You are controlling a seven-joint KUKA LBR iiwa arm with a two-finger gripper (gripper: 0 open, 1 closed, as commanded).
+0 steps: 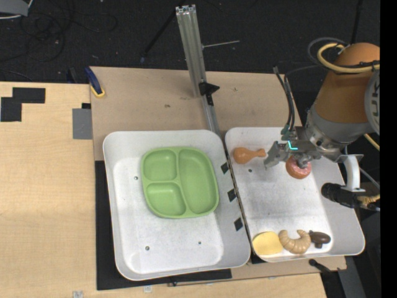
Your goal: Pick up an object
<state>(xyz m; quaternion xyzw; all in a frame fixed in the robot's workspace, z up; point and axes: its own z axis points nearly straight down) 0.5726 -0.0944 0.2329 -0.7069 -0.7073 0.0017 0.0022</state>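
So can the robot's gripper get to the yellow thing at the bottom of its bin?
Probably yes. The yellow thing lies in the near corner of the right bin, uncovered, and bare floor separates it from the gripper. The bin wall and the croissant-shaped toy crowd it.

Metal post [193,54] behind white bins [118,166]

Fixed overhead slant on both bins [118,166]

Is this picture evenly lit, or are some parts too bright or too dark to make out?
Camera view: the left bin looks washed-out white, with soft glare on the green plate; the floor behind the bench is nearly black, with cables barely visible; the gripper sits in shade, slightly soft, over the reddish object.
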